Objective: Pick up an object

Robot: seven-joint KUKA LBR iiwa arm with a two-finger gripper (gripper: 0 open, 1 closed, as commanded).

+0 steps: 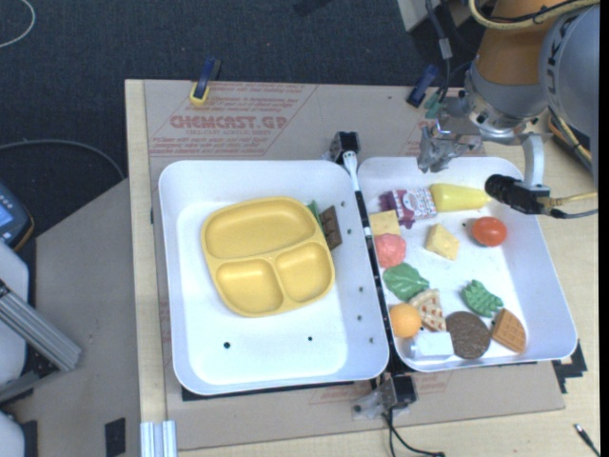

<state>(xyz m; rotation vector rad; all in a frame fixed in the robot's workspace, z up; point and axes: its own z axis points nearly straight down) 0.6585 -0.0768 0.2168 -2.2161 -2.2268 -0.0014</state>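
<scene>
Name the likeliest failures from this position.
The gripper hangs above the right bin's far rim, so a straight descent may hit that rim. The toy food is crowded: the yellow piece touches the maroon packet, so a grasp could nudge both or close on nothing.

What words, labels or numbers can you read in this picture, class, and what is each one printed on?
"CHEMCAST GP": large red print on the brown board behind the left bin.
Smaller red lines above and below that word on the board: too blurred to read.
Print on the small packet in the right bin: too small to read.
Nothing else legible.
</scene>
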